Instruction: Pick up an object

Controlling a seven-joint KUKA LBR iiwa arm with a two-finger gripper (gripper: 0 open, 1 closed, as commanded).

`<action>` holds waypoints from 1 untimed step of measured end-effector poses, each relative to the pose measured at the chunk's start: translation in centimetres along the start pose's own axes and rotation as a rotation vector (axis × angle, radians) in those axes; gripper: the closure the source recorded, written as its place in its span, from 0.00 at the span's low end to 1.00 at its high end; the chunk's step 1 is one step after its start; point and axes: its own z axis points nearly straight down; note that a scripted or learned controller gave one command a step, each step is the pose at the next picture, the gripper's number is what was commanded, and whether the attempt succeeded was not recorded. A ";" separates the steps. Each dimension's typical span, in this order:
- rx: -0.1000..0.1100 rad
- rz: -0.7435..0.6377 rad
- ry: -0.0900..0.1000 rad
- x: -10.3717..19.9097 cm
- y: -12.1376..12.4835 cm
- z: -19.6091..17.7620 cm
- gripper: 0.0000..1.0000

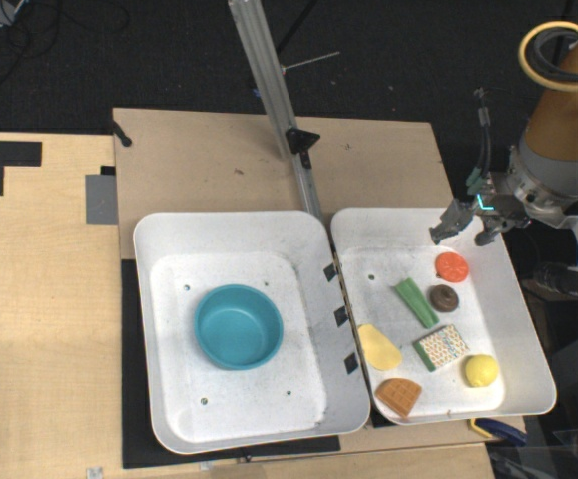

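Objects, the orange disc (pixel 452 266) among them, lie toward the right bin's (pixel 528 392) right edge, while the gripper (pixel 464 225) hovers near its far edge, seemingly spread wide and empty, ready to descend.

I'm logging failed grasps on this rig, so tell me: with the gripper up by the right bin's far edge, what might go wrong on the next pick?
1. The gripper is open above the right bin, holding nothing; the red disc lies flat and may slip out.
2. The green stick, brown ring and checkered block crowd together, so fingers could nudge a neighbour.
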 end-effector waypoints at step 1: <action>0.000 0.000 0.000 0.0 0.0 0.0 0.00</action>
